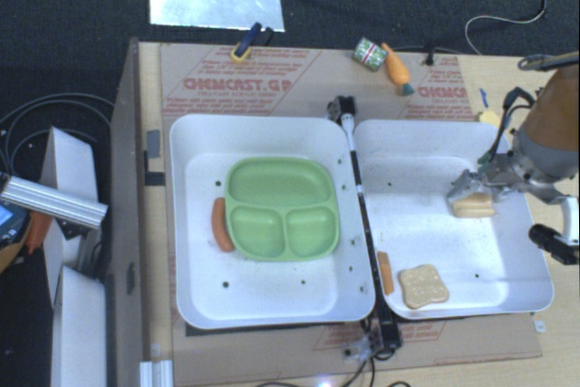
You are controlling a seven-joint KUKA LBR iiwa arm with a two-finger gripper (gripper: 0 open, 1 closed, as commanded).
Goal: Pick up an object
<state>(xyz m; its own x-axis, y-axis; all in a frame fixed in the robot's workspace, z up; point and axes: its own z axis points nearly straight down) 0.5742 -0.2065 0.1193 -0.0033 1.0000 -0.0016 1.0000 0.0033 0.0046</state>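
A: Where is the pale bread roll (473, 208) sitting?

B: It is lying in the right bin (399, 160), toward its right side, just under the gripper (470, 188).

A: And the fingers (460, 187)?

B: They are hanging over the roll's top edge, seemingly touching it; I cannot tell whether they are spread or pinching it.

A: Anything else nearby?

B: A toast slice (423, 285) is resting near the front wall.

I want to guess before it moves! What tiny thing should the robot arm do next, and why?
Probably lower a little and close around the pale bread roll. The gripper sits right at the roll's top edge in the right bin, but nothing shows the roll between its fingers yet.
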